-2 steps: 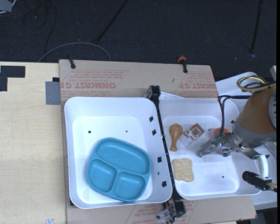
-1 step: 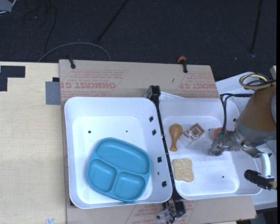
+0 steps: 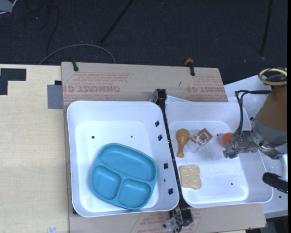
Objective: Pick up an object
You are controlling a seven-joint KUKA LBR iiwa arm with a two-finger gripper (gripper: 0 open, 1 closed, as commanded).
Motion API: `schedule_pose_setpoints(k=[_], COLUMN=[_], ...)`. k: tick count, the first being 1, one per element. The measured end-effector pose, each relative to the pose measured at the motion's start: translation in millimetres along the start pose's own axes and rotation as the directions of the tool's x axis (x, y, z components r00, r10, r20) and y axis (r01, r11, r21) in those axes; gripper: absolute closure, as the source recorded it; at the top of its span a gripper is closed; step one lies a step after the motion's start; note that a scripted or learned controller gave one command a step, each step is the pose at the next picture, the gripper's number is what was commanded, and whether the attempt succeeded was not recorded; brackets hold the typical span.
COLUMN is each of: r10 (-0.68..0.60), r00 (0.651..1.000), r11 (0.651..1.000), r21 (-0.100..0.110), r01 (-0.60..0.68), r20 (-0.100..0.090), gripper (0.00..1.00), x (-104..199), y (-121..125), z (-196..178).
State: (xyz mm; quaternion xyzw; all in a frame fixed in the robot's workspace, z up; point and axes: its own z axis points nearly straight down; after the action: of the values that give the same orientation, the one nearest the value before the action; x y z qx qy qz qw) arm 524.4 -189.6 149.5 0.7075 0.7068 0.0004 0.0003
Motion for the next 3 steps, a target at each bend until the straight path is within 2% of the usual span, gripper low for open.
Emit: schedule_pose_setpoints(k=[1, 2, 3], r10=[-0.002, -0.002, -0.006], r00=[1.000, 1.000, 1.000], r11=[1.000, 1.000, 1.000], r21=[-0.002, -0.002, 0.002], r01=[0.002, 0.002, 0.006], r20=[0.001, 0.002, -0.001], gripper=[1.00, 1.00, 1.00], x=[5.6, -3.2, 51.6], y=[-5.2, -1.5, 14.2], z=[-58.7, -117.3, -116.6])
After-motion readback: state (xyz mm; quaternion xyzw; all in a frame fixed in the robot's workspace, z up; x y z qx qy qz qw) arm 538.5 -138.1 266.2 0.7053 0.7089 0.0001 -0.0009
